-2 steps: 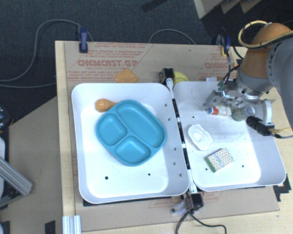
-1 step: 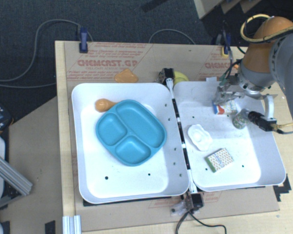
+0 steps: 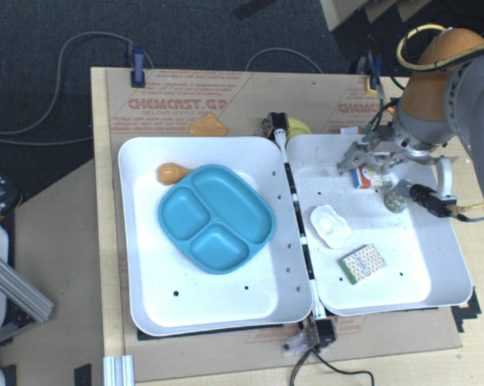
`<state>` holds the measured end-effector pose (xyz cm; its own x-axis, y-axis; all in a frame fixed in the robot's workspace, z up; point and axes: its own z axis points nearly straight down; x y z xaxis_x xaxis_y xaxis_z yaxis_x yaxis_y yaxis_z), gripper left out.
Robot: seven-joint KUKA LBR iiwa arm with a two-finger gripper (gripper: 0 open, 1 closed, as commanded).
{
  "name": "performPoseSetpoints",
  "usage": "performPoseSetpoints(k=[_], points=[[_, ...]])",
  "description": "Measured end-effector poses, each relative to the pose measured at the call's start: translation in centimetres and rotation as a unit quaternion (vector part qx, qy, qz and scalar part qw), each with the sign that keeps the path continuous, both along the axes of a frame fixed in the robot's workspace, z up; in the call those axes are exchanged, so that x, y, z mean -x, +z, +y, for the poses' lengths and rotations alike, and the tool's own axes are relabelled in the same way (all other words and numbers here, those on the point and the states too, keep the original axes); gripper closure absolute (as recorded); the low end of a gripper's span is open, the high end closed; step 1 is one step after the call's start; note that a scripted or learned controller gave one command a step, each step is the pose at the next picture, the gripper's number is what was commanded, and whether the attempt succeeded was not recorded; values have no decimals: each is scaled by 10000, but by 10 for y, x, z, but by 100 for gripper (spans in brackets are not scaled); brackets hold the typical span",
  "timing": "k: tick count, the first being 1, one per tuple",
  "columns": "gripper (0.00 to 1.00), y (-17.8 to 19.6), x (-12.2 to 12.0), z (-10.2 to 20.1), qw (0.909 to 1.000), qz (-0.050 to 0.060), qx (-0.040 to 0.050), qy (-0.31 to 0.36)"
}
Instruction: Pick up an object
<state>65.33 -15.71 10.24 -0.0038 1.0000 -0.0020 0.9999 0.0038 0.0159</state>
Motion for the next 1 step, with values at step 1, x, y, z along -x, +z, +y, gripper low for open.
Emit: performPoseSetpoints(k=[1], points=[[0,-13,-17,-8,10000,32,9,-5]])
